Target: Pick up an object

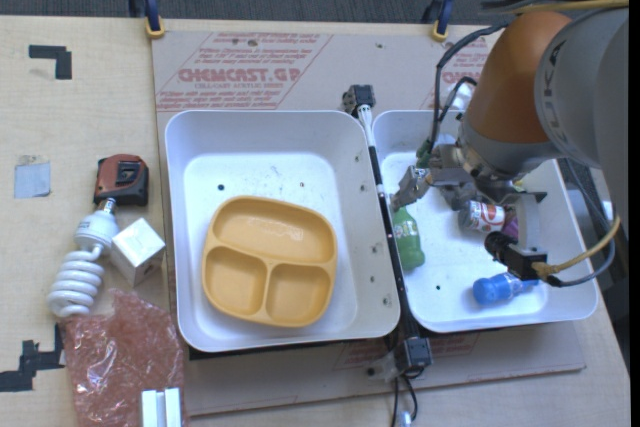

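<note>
Camera view, from above at a slant: bench carrying two shallow white bins side by side. Left bin [190,145] holds one yellow divided plate [268,260], lying flat near its middle, with bare floor along its far wall. Right bin [545,310] holds three small items: a green bottle [407,237] lying against the wall it shares with the left bin; a blue object [497,290] near the front right; a red-and-white can [487,213] further back, partly covered by the arm. Arm [530,95], grey with orange band, reaches in from the right and hangs over the right bin; gripper [425,177] sits low near the shared wall, just above the top of the green bottle. Whether its jaws stand apart or together cannot be told; nothing is seen held. Step in hand, as judged: approach to a candidate, the pick not yet made, the green bottle being the nearest item. Next move calls for a descent astride the bottle, then a close and a straight lift. Edges: the bottle lies tight to the bin wall, leaving scant room on that side; open floor lies to its right, toward the bin's middle. Outside the bins, left of bench: tape measure [121,180], spiral light bulb [82,265], white cube [138,245], reddish bubble wrap [120,355].
</note>
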`<state>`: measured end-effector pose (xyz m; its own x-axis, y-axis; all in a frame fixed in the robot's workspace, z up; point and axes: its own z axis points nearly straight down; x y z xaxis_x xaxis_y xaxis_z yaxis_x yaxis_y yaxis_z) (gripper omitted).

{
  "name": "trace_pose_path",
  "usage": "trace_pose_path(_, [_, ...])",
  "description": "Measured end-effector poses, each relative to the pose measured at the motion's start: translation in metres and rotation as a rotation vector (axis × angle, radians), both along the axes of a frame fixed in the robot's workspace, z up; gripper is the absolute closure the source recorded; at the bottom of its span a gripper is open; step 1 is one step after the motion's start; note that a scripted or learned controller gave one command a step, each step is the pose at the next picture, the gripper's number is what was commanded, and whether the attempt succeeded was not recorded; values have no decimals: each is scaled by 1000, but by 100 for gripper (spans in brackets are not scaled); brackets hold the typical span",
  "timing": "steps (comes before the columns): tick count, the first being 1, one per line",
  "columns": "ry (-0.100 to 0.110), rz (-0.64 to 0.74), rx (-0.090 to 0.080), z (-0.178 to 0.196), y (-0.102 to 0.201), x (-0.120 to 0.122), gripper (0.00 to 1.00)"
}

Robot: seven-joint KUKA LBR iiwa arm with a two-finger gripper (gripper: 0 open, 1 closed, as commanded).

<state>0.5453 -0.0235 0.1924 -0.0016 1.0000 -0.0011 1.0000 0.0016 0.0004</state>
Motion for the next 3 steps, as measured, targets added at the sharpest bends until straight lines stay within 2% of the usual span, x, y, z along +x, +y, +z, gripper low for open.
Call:
trace_pose_path(1, [0,0,0,-83,-83,24,0])
trace_pose_path(2, [-8,-7,-8,-98,-75,-10,0])
trace_pose_path(3, [-5,-3,-2,-89,-72,-10,100])
